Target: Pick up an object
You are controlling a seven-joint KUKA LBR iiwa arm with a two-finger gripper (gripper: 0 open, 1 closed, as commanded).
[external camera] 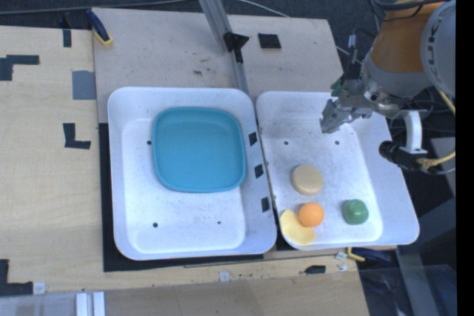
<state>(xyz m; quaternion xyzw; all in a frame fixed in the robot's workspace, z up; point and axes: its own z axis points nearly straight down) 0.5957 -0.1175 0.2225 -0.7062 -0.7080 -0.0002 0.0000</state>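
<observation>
The gripper (335,117) is being blurred at right of centre, so its finger state cannot be told; the right bin (385,181) is being overhung.

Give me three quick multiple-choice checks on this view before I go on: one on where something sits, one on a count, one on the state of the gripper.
1. Where does the blue plate lie?
A. in the left bin
B. in the right bin
C. on the bare bench

2. How many small objects lie in the right bin?
A. two
B. four
C. six

3. Where is the gripper?
A. down among the small objects
B. above the far part of the right bin, apart from them
C. over the blue plate

Answers:
1 A: the blue plate lies in the left bin.
2 B: the right bin holds the beige disc, orange ball, yellow piece and green object.
3 B: the gripper hangs well short of them.
</observation>
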